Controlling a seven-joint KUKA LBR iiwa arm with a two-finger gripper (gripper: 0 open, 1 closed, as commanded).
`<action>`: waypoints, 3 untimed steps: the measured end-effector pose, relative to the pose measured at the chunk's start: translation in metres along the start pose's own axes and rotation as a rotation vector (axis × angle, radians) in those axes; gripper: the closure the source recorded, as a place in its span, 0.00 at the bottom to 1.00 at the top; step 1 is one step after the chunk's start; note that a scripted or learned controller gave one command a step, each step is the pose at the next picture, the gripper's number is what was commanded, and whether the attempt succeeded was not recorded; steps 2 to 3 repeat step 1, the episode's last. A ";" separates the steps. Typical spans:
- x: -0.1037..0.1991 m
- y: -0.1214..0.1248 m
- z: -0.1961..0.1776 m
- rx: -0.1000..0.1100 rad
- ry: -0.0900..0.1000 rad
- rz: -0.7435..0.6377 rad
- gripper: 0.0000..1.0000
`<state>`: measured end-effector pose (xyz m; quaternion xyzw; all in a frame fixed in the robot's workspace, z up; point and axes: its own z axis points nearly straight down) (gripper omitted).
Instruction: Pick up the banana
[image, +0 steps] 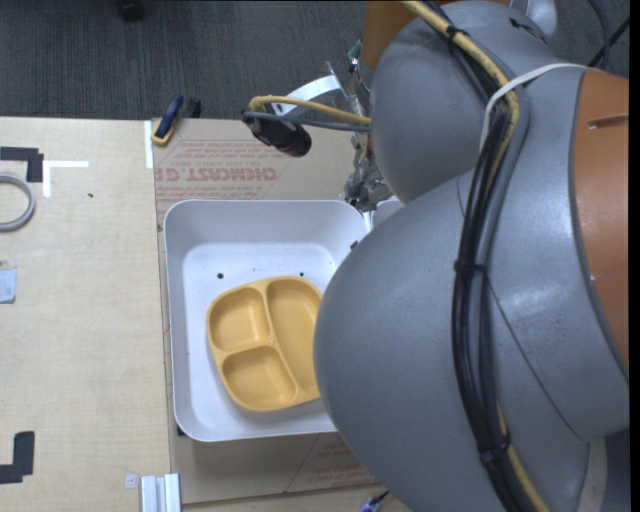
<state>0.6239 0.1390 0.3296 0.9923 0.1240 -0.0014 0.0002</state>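
Grey, smooth and bulbous, the arm (480, 300) covers the scene's right half, hiding the banana and its whereabouts; a blind grab there could close on nothing. The glossy white bin (190, 330) on the left holds a matte yellow three-compartment tray (262, 345), rounded. Whether the pincer is apart or together, I cannot tell

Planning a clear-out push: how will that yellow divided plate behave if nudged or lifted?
The plate looks like moulded plastic, so probably stiff and light. It lies flat on the bin's smooth floor, so a nudge would likely slide it, not tip it. Its low rim may suit an edge pinch.
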 end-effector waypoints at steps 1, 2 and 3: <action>-0.077 0.064 -0.043 -0.001 0.000 -0.112 1.00; -0.077 0.064 -0.043 -0.001 0.000 -0.112 1.00; -0.077 0.064 -0.043 -0.001 0.000 -0.112 1.00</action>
